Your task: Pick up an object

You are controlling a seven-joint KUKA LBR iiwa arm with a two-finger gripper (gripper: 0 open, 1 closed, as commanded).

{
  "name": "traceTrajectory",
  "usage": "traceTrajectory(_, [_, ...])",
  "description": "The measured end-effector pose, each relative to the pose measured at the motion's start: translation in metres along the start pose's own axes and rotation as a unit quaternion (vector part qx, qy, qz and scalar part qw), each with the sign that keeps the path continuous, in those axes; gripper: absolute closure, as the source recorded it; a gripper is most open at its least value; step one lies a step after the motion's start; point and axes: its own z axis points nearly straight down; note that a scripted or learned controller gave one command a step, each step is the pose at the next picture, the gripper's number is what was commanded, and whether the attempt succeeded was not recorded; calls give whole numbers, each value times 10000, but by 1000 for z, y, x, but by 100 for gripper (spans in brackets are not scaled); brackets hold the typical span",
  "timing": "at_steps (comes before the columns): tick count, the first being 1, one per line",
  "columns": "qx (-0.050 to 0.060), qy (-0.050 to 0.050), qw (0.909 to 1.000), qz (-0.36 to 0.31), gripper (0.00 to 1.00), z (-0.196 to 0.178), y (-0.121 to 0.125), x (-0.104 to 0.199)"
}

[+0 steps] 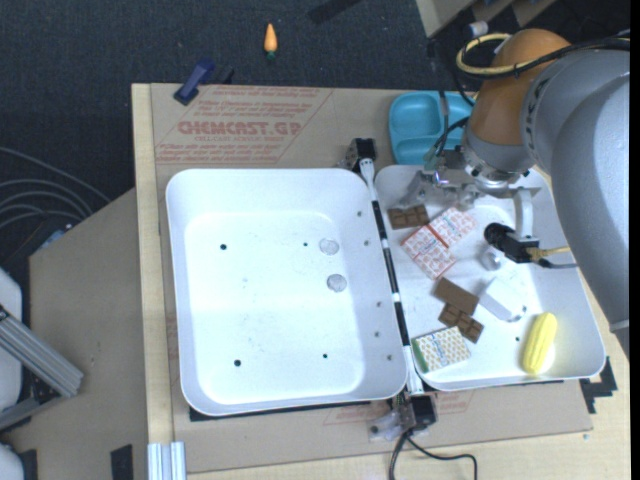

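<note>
claw sits low in the far corner of the right bin, grey wrist and orange band stacked over it. open or closed: can't tell, the view doesn't resolve it.

pick candidates, all on the right bin floor, positions ref to claw:
- red-white packet: lying flat just cam-side of the claw. contact w/ the claw unclear.
- small brown block: just beside the claw on the left-bin side, touching the packet's edge.
- brown slab and second brown slab: further cam-side, past the packet, touching each other and both tilted.
- pale flat piece: cam-side and a bit toward the arm, just beside the slabs.
- green-white packet: well apart, at the near wall by the seam between the bins.
- yellow obj: well apart, cam-side and toward the arm, roughly upright in view, near the near wall.

other stuff:
- left bin across the seam from the claw, two small grey discs on its floor, apart from each other.
- blue tub just behind the claw, outside the bin, on the printed board.
- small orange bit and blue item well apart, far beyond the left bin. the orange one is on the dark floor, the blue one at the board's far edge.
</note>
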Motion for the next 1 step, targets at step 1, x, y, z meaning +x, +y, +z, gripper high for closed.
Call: traceTrajectory(1, [-21,-12,10000,-11,100,-12,1,0])
